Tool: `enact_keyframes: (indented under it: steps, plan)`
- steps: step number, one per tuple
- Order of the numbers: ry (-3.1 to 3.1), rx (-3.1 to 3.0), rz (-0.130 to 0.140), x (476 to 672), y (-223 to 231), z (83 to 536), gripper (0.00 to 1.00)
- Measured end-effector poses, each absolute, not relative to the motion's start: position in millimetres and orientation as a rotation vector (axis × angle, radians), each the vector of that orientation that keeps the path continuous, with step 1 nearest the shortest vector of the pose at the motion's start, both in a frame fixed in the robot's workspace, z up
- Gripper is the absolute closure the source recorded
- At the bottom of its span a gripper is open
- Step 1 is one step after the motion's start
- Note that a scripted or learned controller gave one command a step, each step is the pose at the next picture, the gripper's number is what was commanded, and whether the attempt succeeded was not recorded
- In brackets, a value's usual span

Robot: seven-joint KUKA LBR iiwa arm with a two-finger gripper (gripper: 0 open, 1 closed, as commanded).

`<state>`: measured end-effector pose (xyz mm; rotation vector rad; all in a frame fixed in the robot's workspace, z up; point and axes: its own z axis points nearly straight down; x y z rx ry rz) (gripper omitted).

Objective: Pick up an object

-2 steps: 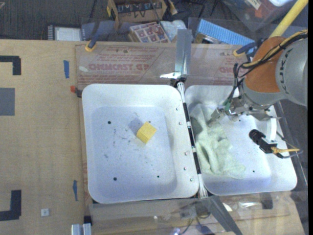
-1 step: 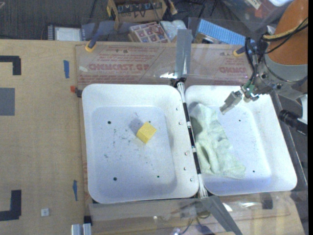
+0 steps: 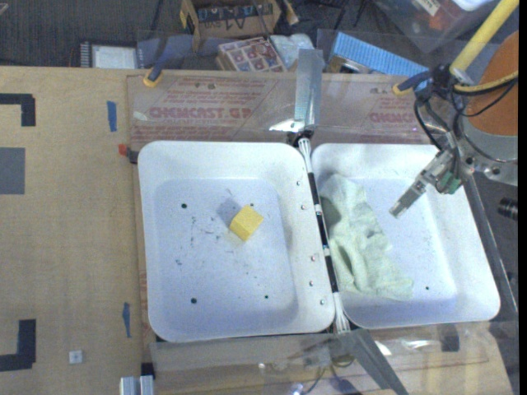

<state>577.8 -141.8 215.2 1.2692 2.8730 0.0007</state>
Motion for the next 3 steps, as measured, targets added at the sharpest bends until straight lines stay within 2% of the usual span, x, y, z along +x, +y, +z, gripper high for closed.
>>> enact_keyframes:
  steps: [1, 2, 3]
  plan:
    - [2.695, 1.600, 0.005, 593.7, -134, 88, 0.00]
    - [2.516, 1.870, 0.006, 555.7, -122, 88, 0.00]
    - [2.511, 1.868, 0.010, 557.1, -122, 100, 1.00]
